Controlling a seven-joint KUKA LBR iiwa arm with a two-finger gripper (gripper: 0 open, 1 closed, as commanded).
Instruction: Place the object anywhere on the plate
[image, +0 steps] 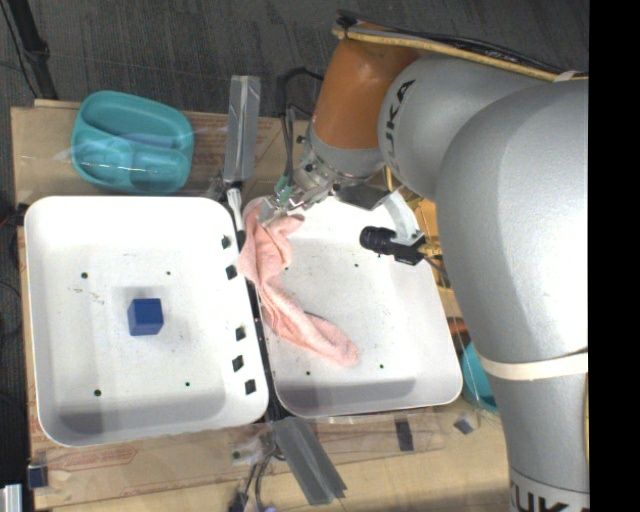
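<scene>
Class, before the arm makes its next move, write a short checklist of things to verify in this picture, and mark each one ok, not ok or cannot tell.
1. Hand is at the upper end of the pink cloth: ok.
2. Cloth is actually between the fingers: cannot tell; the wrist hides the contact.
3. Cloth lies inside one bin: not ok; it lies along the left edge of the right bin, close to the divider.
4. A plate to place on is identified: cannot tell; none is plainly recognisable.
5. Blue cube in the left bin is well apart from the cloth: ok.
</scene>
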